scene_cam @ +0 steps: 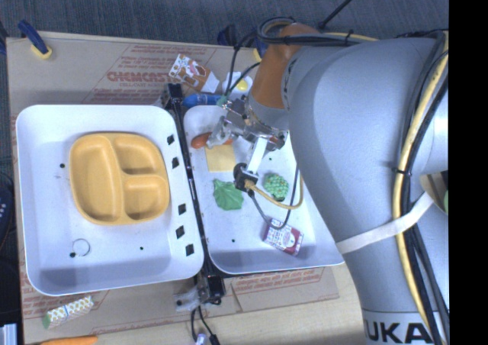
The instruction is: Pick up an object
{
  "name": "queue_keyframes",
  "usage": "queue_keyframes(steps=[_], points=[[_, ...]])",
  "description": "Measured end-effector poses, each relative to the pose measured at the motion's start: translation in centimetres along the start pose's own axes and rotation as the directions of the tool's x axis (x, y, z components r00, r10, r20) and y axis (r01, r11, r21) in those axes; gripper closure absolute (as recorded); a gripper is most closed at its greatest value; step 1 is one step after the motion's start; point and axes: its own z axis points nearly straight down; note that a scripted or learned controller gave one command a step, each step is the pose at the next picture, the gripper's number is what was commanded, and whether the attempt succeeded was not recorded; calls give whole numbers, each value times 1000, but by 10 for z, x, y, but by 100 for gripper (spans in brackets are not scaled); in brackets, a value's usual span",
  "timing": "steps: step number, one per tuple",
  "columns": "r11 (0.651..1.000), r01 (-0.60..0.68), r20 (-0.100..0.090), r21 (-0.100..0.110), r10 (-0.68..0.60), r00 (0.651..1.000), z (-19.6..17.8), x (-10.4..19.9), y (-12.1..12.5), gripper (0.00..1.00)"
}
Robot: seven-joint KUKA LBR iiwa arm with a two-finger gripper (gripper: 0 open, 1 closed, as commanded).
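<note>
My left bin (30, 183) holds a yellow tray (118, 177), lying flat and well apart from everything I am after. My right bin (229, 259) carries the pickable things: an orange piece (200, 140) at its top left, a yellow slab (220, 158) below that, a green leaf (227, 195), a bumpy green ball (275, 185) and a red-and-white packet (283, 238) near the front edge. My claw (229, 131) hangs over the top of this bin, just beside the orange piece and the slab; how wide it stands I cannot tell from here.

The risks, as I judge them: the slab lies flat and thin, so I may scrape over it; the orange piece sits close to the bin wall, which could block me; the yellow cable (278, 200) looping near the ball may snag.

Readable writing: red print on the cardboard (91, 84) behind the bins, too blurred to spell, and "UKA" at the foot of my arm (366, 145). The packet's print is too small to read.
</note>
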Motion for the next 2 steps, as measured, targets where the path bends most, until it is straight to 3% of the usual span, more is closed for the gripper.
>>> queue_keyframes(steps=[1,2], points=[[896,-444,2,4,444,896,1,-29,-39,0],[923,-385,0,2,385,923,0,-4,-3,0]])
